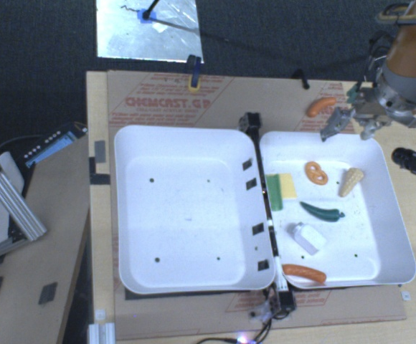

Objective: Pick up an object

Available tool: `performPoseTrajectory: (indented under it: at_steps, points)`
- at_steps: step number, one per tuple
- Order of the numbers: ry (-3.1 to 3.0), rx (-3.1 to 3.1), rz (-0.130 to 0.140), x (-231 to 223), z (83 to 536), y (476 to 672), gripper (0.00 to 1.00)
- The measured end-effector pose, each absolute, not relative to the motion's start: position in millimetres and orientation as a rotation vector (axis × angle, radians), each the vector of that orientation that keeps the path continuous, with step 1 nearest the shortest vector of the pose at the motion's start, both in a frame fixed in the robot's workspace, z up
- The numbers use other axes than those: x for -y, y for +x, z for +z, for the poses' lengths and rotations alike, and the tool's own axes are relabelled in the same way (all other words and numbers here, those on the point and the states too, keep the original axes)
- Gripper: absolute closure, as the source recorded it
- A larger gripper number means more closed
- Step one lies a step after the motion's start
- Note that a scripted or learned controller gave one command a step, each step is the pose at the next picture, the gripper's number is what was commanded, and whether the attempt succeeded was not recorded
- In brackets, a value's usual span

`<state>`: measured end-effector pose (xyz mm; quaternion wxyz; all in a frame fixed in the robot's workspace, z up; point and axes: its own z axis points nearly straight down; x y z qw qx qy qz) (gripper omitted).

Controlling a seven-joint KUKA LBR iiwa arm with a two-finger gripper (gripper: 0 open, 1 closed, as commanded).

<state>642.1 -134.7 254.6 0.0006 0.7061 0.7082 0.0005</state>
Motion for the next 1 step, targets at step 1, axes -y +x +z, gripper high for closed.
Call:
performPoseTrajectory:
  at_steps: [1]
  points:
    - [2.211, -2.225, 0.006, 134.5, 266.1, 643.1, 1.00]
